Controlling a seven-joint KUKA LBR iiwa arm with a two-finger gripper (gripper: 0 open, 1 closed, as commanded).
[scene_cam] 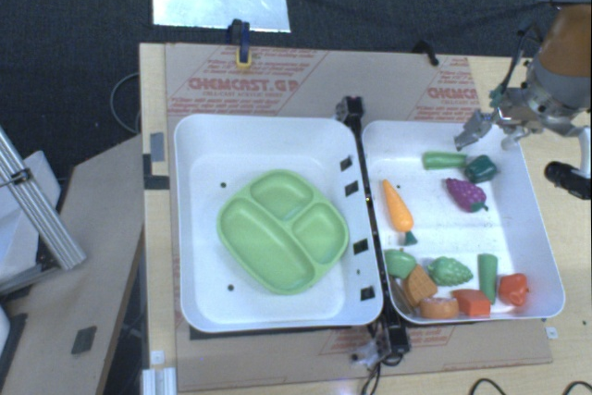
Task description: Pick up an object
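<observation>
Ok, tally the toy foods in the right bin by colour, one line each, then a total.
Counted in the right bin:
Green: 5 (long piece, dark piece, leafy piece, short stick, rounded piece)
Orange: 3 (carrot, wedge, flat piece)
Red: 2 (block, round piece)
Purple: 1 (grapes)
Total: 11

Bench (pixel 277 69) with two white bins (pixel 268 139) side by side.
</observation>
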